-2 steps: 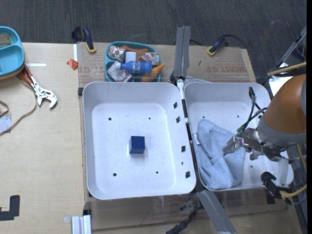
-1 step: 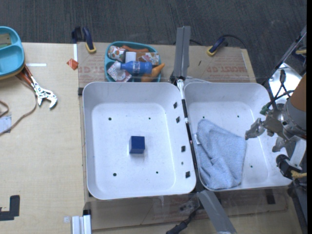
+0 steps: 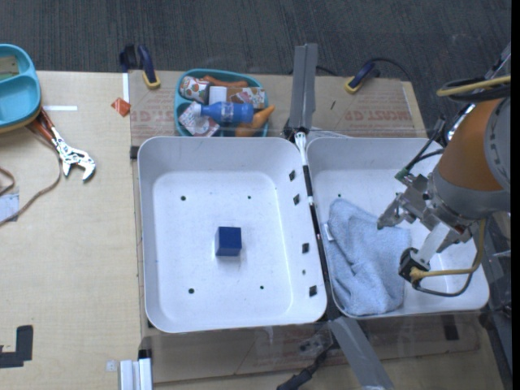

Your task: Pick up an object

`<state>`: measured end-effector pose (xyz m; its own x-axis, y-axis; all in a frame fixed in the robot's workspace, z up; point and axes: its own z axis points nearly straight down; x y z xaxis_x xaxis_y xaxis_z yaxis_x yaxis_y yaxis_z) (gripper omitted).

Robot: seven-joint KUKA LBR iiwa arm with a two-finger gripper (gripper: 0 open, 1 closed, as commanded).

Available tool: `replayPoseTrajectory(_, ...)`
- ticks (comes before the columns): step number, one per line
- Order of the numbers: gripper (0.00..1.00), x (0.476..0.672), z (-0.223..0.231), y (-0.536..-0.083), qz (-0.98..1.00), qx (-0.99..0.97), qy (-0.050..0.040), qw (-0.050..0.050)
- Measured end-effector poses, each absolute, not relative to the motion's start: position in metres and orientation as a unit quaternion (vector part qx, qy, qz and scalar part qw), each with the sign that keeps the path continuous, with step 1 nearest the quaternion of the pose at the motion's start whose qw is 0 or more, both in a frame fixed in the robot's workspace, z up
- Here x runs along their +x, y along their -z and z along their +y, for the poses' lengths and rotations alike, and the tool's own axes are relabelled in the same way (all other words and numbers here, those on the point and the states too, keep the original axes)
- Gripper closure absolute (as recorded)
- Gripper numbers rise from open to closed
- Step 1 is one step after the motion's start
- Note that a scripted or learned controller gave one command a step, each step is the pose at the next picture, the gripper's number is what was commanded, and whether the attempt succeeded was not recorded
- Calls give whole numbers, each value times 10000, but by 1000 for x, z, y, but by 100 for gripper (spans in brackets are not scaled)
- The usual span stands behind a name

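Observation:
A small blue cube (image 3: 229, 241) lies near the middle of the left white bin (image 3: 162, 218). A crumpled pale blue cloth (image 3: 361, 258) lies on the left side of the right bin (image 3: 366, 162), reaching down to its front edge. My gripper (image 3: 391, 217) hangs low over the right bin at the cloth's upper right edge, below the grey arm with the orange band (image 3: 478, 149). Whether it touches the cloth is unclear from this angle.
Behind the left bin stands a teal bowl (image 3: 221, 104) with several small items. A wrench (image 3: 71, 159) and a light blue tray (image 3: 15, 84) lie on the bench at far left. A yellow cable (image 3: 445, 273) loops below the wrist.

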<state>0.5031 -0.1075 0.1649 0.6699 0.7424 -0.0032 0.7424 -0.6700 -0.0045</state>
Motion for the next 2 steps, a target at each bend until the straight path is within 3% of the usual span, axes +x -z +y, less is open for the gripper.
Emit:
replayPoseTrajectory(1, 0, 512, -180, -188, -4411, -8974, -14, 1)
replayPoseTrajectory(2, 0, 534, -153, -178, -3698, -9291, -21, 5)
